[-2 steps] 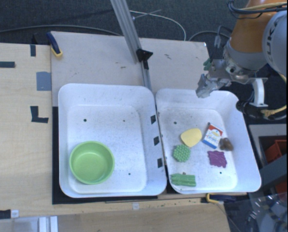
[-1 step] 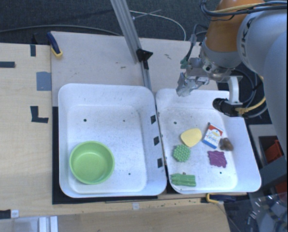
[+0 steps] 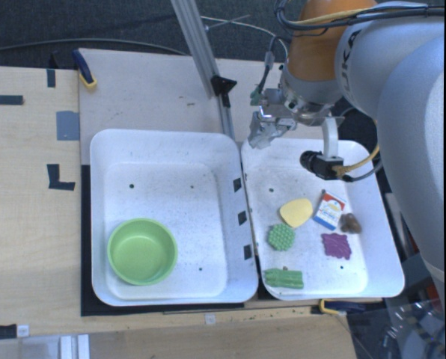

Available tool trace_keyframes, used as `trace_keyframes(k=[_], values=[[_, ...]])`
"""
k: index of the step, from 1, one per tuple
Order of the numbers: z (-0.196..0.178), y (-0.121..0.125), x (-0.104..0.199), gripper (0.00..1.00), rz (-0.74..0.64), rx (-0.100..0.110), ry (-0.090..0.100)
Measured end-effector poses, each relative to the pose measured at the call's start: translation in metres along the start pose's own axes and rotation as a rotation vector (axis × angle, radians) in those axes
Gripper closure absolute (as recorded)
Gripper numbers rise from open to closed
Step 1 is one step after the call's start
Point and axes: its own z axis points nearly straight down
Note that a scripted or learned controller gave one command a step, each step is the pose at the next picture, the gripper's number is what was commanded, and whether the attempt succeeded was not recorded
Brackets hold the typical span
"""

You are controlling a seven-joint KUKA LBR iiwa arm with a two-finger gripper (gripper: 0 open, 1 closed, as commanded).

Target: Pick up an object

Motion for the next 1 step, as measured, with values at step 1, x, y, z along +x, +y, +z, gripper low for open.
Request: trace_keyframes(k=[1], values=[[0.0067, 0.0153, 0.0488, 1.0, -0.001, -0.002, 0.0]])
